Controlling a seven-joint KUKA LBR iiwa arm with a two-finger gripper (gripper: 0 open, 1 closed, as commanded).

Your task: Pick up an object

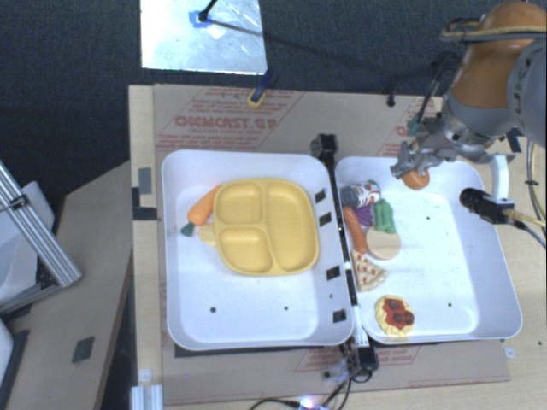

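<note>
Two shallow white plastic bins sit side by side on a cardboard sheet (231, 120) with red print, on the pale bench (102, 229). The left bin (171, 229) has smooth, rounded corners. It holds a glossy yellow plate (261, 226), a rounded square moulded into three compartments, all bare. A toy carrot (202, 205), a tapered orange shape with a green tip, lies tilted against the plate's left edge.

The right bin (453, 263) has its toys crowded along the left wall:
- a small can (363, 196) on its side, grey metal look with a printed label
- a bumpy green piece (384, 215) just beside the can
- a purple bit (366, 215) tucked between the can and the green piece (shape hard to read)
- a long orange-red sausage shape (354, 229) running down the wall
- a flat tan disc (384, 245), matte, touching the green piece's near end
- a pizza-slice wedge (367, 273) with dotted topping
- a little round yellow dish of spaghetti with red sauce (395, 313), near the front rim and apart from the rest

The rest of the right bin's floor is plain white.

The grey arm (496, 67), with its orange band, reaches in from the right. The claw (416, 167) is at the far rim of the right bin. A small rounded orange object (416, 180), smooth and glossy, sits right at the claw's tip and overlaps the bin's far wall. I cannot tell whether the claw is clenched on it or released (the tip is too small and shadowed).

A crinkled shiny foil square (202, 24) lies on the dark carpet beyond the bench.
</note>
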